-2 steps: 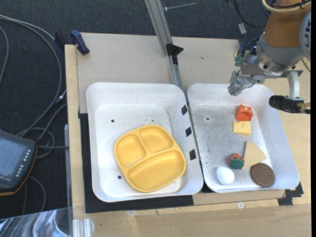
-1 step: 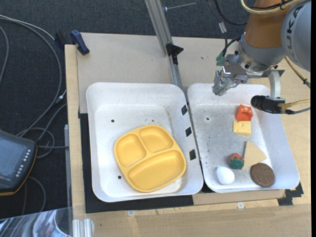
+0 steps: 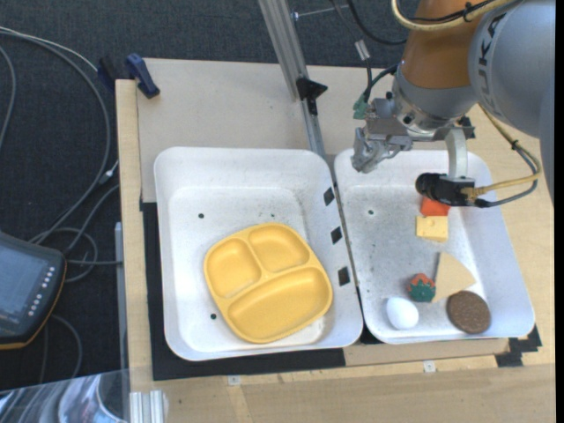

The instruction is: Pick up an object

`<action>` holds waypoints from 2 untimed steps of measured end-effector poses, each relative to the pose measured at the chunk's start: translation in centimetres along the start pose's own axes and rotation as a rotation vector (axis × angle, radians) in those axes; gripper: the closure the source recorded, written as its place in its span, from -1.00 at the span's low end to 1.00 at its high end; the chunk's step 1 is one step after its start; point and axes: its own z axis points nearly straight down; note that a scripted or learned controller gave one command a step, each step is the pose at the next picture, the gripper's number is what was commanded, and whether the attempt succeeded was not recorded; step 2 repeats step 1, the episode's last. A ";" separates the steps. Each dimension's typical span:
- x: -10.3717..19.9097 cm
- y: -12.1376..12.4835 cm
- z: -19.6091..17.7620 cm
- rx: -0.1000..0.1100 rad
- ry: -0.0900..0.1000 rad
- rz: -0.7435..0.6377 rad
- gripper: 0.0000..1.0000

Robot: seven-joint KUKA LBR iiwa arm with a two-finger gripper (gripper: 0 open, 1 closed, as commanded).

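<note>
Nearest me, along the lower edge of the right bin [image 3: 515, 280], sit 3 small things in a row: a white egg [image 3: 403, 313], a brown round cookie [image 3: 467, 311], and just behind them a little teal and orange toy [image 3: 422, 287] touching a pale wedge [image 3: 455, 273] that looks like a cheese slice. A bit further up the frame lies a yellow block [image 3: 432, 228] with a red-orange piece [image 3: 434, 207] right against its far side. In the left bin [image 3: 176, 201] a yellow divided plate [image 3: 267, 281] fills the lower middle. Furthest back, at the upper right, the gripper [image 3: 368, 155] hangs over the top left corner of the right bin, well apart from every one of those items, and nothing sits between its fingers; whether they are spread or closed I cannot tell from here. My guess is the arm is at the approach stage. To do it well it should travel down the frame to 1 isolated target, the egg or the cookie looks easiest, centre over it, and drop straight so it does not nudge neighbours.
</note>
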 end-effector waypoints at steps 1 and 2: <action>5.5 -0.5 0.0 0.000 0.000 -0.001 1.00; 5.5 -0.5 0.0 0.000 0.000 -0.001 1.00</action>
